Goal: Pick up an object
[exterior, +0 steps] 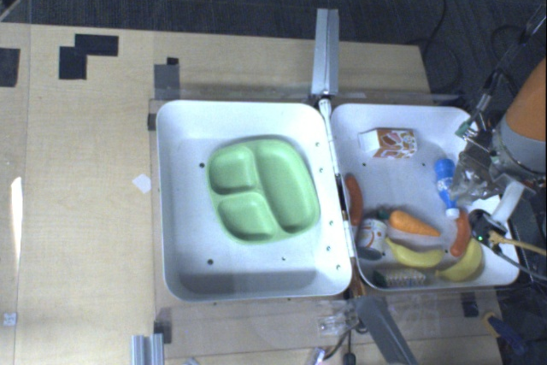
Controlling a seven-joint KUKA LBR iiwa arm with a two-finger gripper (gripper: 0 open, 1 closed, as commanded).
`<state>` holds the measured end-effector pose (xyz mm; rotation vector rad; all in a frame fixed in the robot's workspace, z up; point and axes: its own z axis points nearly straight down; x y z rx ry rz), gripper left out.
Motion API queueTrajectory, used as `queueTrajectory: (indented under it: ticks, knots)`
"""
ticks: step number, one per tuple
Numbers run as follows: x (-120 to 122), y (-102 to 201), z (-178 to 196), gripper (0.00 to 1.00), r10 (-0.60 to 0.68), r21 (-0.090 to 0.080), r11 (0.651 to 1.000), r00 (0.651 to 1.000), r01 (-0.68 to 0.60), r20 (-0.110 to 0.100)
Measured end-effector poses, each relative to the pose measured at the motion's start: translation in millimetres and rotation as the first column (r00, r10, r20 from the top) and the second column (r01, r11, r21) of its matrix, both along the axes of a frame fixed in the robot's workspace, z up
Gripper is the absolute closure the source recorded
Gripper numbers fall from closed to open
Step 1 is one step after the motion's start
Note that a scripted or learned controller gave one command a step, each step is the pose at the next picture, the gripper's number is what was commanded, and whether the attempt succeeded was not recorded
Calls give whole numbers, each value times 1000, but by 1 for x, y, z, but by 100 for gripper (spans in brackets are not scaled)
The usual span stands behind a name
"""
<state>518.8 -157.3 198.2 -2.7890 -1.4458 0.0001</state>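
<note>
The right bin (pixel 427 120) holds several items: a small white and orange carton (pixel 389 142), a blue bottle (pixel 444 180), a brown sausage (pixel 353 197), an orange carrot (pixel 414 225), a yellow banana (pixel 425 257), a red sausage (pixel 462 236), a round tin (pixel 371 236) and a dark brush (pixel 400 278). My gripper (pixel 473 186) hangs low over the bin's right side, just right of the blue bottle and above the red sausage. I see nothing clearly held in it.
The left bin (pixel 179 184) carries a green divided plate (pixel 261 188). A metal post (pixel 326 55) stands at the back between the bins. Cables (pixel 513 245) trail off the right bin's right edge.
</note>
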Motion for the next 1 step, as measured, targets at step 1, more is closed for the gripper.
queueTrajectory:
  ticks: [1]
  knots:
    - [-31,0,39,100,-302,0,953,953,302,2]
